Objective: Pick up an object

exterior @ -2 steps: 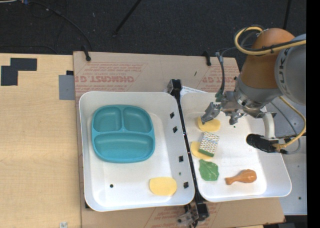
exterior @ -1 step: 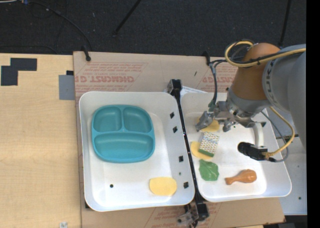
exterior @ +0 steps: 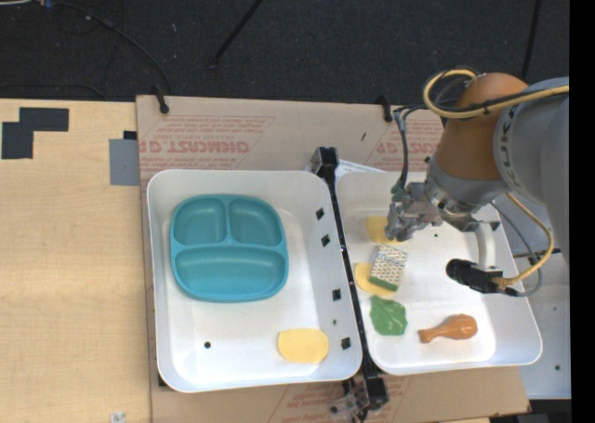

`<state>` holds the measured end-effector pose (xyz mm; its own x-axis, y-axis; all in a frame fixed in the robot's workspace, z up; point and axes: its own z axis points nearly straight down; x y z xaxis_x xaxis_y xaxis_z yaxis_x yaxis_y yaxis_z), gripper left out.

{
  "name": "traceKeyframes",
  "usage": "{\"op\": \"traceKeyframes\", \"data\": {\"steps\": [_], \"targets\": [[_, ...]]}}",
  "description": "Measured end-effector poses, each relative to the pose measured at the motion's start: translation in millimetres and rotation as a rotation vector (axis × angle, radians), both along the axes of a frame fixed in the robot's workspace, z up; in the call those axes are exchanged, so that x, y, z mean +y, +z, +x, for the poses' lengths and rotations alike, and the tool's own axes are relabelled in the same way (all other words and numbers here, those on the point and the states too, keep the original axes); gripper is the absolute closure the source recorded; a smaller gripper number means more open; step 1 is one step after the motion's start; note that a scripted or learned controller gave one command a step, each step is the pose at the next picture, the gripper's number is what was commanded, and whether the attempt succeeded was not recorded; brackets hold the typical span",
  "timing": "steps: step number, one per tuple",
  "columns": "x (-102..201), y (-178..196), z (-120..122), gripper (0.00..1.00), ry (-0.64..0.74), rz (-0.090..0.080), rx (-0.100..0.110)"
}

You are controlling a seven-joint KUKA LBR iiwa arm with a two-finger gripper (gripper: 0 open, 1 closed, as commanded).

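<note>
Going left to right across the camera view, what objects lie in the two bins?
Teal divided plate → yellow disc → orange drumstick. Between the last two, the patterned packet, yellow pieces and green piece share one column, so I leave them unordered.

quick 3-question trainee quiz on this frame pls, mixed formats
1. True or false: the teal divided plate lies in the right bin.
2. Which lies nearest the gripper? A) patterned packet B) orange drumstick C) green leaf
3. Fill in: the orange drumstick lies to the view's ____ of the green leaf.

Key: 1 false, it is in the left bin; 2 A; 3 right.
</note>
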<state>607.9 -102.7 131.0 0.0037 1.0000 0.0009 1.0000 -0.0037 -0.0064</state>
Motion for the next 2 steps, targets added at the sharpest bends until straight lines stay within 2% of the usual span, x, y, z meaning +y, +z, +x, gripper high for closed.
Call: {"op": "traceKeyframes", "data": {"steps": [1, 2], "targets": [[-1, 59, 8, 1.0, 0.004, -0.001, -0.008], [0, 122, 6, 1.0, 0.005, -0.001, -0.009]]}}
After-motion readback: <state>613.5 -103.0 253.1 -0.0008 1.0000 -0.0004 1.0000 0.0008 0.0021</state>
